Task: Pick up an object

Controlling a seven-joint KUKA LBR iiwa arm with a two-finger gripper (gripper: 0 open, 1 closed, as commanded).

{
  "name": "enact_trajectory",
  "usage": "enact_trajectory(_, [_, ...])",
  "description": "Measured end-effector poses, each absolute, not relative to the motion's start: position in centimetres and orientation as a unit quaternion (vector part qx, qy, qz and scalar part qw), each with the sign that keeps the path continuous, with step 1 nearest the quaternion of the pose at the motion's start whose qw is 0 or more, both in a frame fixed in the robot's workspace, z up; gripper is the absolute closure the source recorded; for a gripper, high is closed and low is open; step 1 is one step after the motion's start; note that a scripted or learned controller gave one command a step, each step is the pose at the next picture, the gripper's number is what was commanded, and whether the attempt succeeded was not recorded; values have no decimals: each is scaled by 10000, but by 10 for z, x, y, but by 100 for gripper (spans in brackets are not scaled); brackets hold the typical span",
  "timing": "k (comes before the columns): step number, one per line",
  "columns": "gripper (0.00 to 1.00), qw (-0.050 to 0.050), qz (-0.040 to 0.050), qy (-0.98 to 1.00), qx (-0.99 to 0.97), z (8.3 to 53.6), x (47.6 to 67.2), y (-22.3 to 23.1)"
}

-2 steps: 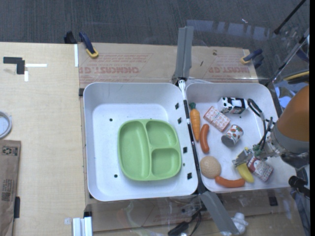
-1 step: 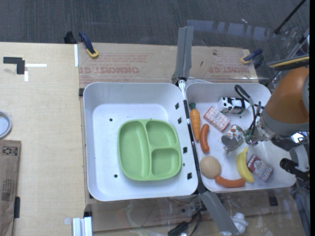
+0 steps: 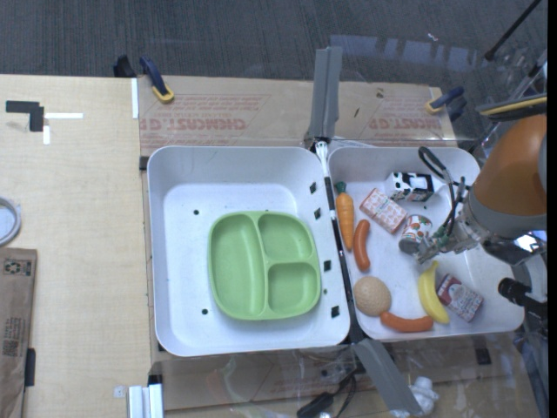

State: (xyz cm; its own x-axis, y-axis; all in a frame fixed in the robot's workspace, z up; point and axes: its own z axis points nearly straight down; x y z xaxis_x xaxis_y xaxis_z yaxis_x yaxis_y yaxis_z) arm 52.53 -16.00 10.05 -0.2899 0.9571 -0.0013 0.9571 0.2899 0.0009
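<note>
The right bin (image 3: 393, 266) holds several toy foods. Among them are an orange carrot (image 3: 345, 216), a red sausage (image 3: 361, 245), a pink wafer box (image 3: 383, 210), a black-and-white cow (image 3: 411, 185) and a small can (image 3: 418, 227). A tan round roll (image 3: 372, 295), an orange hot dog (image 3: 406, 322), a yellow banana (image 3: 431, 296) and a red packet (image 3: 459, 295) lie nearer the front. My gripper (image 3: 424, 249) is low in this bin, just below the can and above the banana's top end. Nothing is visibly held.
The left bin (image 3: 183, 233) holds a green divided plate (image 3: 265, 264). The arm's orange band (image 3: 518, 168) hangs over the right bin's far right side. A metal divider post (image 3: 326, 94) stands behind the two bins. Brown cardboard (image 3: 226, 116) lies behind them.
</note>
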Motion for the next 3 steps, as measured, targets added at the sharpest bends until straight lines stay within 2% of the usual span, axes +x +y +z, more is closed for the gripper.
enact_trajectory(1, [100,4,0,8289,5594,196,585,-36])
enact_trajectory(2, [0,1,-6,8290,5592,196,585,-36])
enact_trajectory(3, [0,10,-7,8559,5172,194,607,-84])
